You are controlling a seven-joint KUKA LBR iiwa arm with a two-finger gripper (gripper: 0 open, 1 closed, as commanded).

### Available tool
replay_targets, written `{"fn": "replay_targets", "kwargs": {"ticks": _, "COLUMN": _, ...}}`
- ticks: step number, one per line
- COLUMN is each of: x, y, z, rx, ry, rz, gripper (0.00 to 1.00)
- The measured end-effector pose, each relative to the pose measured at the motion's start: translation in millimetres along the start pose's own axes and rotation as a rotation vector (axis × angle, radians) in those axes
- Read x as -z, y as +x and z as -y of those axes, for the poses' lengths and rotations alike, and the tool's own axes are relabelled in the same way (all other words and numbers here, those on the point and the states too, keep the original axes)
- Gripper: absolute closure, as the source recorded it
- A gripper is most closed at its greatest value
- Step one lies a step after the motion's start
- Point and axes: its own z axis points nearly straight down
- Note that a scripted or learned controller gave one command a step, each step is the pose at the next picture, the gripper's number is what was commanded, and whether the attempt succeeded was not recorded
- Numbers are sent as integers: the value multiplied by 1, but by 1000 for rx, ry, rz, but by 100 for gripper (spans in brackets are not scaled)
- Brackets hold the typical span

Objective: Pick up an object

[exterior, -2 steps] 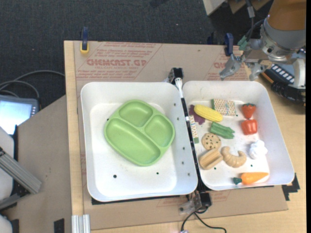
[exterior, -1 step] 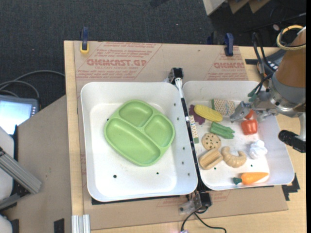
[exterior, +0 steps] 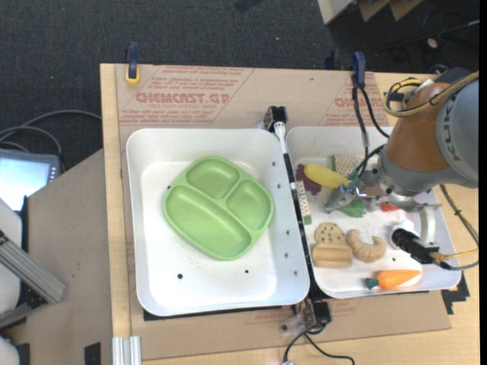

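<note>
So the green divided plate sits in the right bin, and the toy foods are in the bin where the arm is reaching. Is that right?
Not quite. In the camera view the green divided plate lies in the left bin, not the right one. The rest holds: the toy foods, such as the banana, croissant and carrot, are in the right bin, where the arm is reaching.

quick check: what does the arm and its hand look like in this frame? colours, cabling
The arm is bulky and rounded: grey shell with a broad orange band above the wrist. Yellow and dark cables loop over its top. The hand is small, metallic grey and dark, at the arm's left end above the right bin. No readable markings.
</note>
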Motion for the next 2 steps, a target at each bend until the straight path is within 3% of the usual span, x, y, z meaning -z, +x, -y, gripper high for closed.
{"fn": "replay_targets", "kwargs": {"ticks": 1, "x": 15, "y": -2, "z": -1, "rx": -1, "ry": -6, "rz": 4, "gripper": 100}}
{"fn": "replay_targets", "kwargs": {"ticks": 2, "x": 111, "y": 54, "z": -30, "rx": 8, "ry": -15, "rz": 3, "gripper": 100}}
